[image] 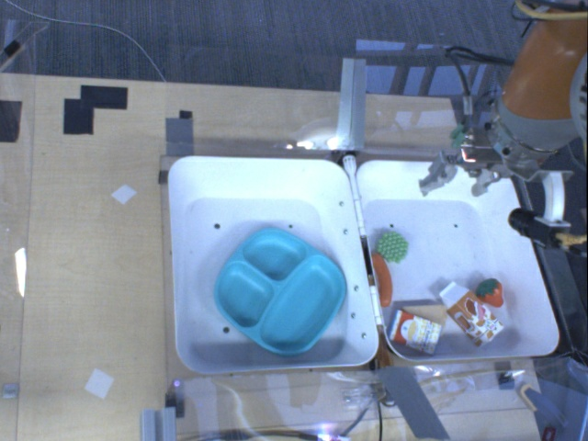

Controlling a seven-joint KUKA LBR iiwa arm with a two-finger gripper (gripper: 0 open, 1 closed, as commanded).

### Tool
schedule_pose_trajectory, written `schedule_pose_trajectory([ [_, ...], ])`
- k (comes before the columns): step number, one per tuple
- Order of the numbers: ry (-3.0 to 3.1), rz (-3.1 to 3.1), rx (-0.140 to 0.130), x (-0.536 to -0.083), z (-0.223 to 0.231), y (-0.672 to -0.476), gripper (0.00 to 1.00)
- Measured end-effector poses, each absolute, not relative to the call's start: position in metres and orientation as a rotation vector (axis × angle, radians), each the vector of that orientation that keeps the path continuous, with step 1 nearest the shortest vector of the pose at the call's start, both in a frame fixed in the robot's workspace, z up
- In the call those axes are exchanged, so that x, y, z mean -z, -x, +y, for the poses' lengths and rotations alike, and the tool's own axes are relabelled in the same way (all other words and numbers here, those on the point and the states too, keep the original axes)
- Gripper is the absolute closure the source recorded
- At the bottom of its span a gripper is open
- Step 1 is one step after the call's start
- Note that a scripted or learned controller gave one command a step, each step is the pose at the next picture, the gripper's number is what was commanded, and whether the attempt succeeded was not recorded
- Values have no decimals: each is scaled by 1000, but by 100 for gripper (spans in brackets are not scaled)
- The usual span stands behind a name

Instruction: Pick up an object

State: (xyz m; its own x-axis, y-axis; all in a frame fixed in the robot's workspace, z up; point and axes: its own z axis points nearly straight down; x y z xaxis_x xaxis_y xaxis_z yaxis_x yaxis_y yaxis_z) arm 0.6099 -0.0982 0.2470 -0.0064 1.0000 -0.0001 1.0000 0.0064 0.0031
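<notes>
Camera view: end effector (pixel 457 180) hangs spread and holding nothing above the right bin's (pixel 514 246) far edge. Green spiky ball (pixel 392 245) lies nearer the camera, just beside the divider (judged light, soft, grippy); pinch across its middle.

Light wood bench (pixel 83 274) w/ black tape marks (pixel 92 107) near its far left edge. Dark grey carpet (pixel 276 26) beyond the far edge. Metal post (pixel 353 99) at far edge, glare at its base. Thin cable (pixel 110 28) on carpet, far left.
</notes>
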Motion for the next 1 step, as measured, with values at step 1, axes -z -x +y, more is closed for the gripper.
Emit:
schedule_pose_trajectory([
  [1,-2350,2084,-1,-108,-122,-556,0],
])
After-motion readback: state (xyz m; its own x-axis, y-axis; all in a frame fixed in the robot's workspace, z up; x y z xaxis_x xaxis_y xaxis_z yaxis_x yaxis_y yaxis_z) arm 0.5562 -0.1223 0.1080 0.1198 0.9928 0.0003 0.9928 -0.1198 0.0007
